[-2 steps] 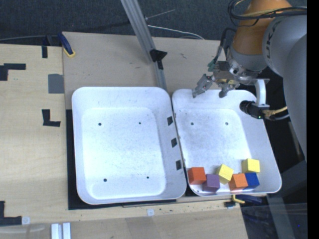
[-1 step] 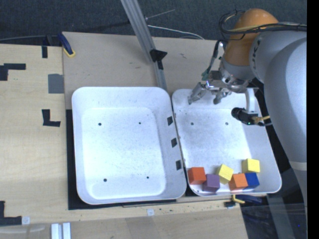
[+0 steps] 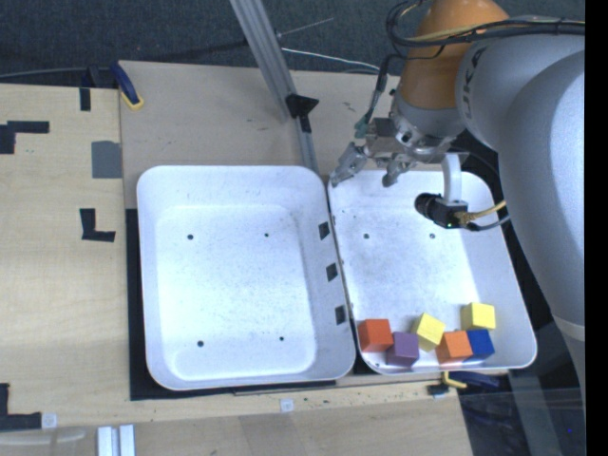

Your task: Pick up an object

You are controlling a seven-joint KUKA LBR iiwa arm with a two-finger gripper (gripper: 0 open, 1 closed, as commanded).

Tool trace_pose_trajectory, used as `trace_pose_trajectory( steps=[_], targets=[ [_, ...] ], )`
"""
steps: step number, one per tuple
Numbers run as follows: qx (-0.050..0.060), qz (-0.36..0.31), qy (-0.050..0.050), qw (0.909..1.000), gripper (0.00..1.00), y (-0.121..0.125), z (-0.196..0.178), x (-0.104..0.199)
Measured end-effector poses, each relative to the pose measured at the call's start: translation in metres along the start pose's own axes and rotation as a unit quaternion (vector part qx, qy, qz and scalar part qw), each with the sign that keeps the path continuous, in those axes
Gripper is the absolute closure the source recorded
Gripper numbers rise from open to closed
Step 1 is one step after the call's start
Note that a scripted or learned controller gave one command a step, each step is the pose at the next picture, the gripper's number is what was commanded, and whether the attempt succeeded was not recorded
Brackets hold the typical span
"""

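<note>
- Hovering over the far end of the right shallow white plastic bin (image 3: 432, 255), the two-finger metal gripper (image 3: 369, 166) with fingers spread and nothing between them.
- Reaching in from the right on the grey arm with the orange band (image 3: 446, 36), wrist tilting the fingertips down and leftward, close to the seam where both bins are meeting.
- Sitting well apart from the gripper, six small blocks crowding the near rim of the right bin, probably because the bin floor is curving up there and stopping them from sliding further.
- Lying leftmost, the orange cube (image 3: 374, 333), touching or just beside the purple cube (image 3: 405, 347).
- Resting behind the purple one, the tilted yellow cube (image 3: 429, 329); further right, the second orange cube (image 3: 454, 346) pressing against the blue cube (image 3: 480, 344), with the second yellow cube (image 3: 478, 315) just behind.
- Lying alongside, the left shallow white plastic bin (image 3: 228, 274), holding no blocks.
- Judging the pick as not yet begun: needing travel toward the near rim, with tight packing likely leaving little finger room.
</note>
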State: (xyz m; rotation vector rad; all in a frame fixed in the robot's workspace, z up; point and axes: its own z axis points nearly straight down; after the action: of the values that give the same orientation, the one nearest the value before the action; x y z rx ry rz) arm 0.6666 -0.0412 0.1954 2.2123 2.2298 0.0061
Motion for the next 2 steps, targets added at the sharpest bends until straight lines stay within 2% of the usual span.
trace_pose_trajectory(
  steps=[1, 2],
  targets=[
    [0.003, 0.007, -0.003, 1.0000, 0.00, 0.012, 0.042, -0.105],
    [0.001, 0.001, 0.000, 1.0000, 0.00, -0.008, 0.001, -0.040]
  ],
)
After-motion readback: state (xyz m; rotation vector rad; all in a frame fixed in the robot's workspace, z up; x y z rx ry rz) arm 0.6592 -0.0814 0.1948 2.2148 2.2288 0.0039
